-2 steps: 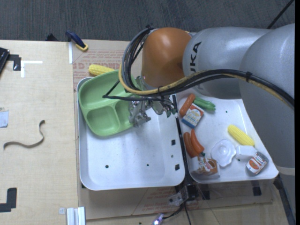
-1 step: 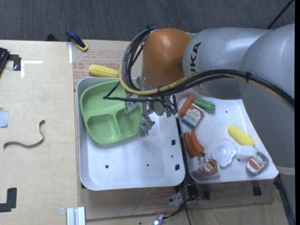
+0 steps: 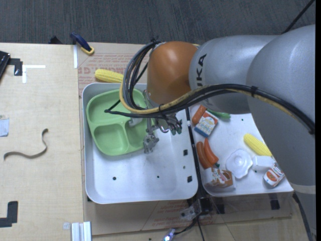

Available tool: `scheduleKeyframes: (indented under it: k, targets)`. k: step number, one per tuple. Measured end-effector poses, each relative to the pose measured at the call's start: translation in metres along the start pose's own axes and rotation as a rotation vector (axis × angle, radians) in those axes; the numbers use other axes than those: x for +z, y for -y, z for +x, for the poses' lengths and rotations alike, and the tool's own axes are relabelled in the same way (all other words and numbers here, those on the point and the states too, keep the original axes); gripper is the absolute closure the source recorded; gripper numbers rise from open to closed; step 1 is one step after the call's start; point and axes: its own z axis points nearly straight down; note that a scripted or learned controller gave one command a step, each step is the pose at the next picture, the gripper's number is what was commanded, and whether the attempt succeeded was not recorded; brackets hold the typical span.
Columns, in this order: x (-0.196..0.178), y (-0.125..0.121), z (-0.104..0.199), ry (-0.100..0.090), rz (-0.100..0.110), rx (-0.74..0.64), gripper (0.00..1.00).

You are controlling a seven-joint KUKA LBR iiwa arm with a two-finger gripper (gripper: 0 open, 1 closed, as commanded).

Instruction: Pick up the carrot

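The carrot [image 3: 199, 113] is orange with a green top and lies at the back left of the right bin [image 3: 281, 187], partly hidden under the arm. My gripper [image 3: 149, 141] hangs over the left bin [image 3: 135, 185], at the right edge of a green divided plate [image 3: 108, 124]. It is well to the left of the carrot, across the wall between the bins. Nothing shows in the gripper.
The right bin also holds a blue-and-white box [image 3: 206, 126], two red sausages [image 3: 206, 153], a corn cob [image 3: 257, 144], a white cup [image 3: 238, 163] and small packets [image 3: 220, 177]. Another corn cob [image 3: 108, 75] lies behind the left bin. The arm's bulk covers the back of both bins.
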Motion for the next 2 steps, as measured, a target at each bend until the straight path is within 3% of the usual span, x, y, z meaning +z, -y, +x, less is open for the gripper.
scheduleKeyframes:
  k: [1,2]
  targets:
    - [-0.029,-0.041,-0.002,-0.010,-0.005,-0.039,0.00]
    - [-0.031,-0.022,0.056,-0.013,-0.006,-0.211,0.00]
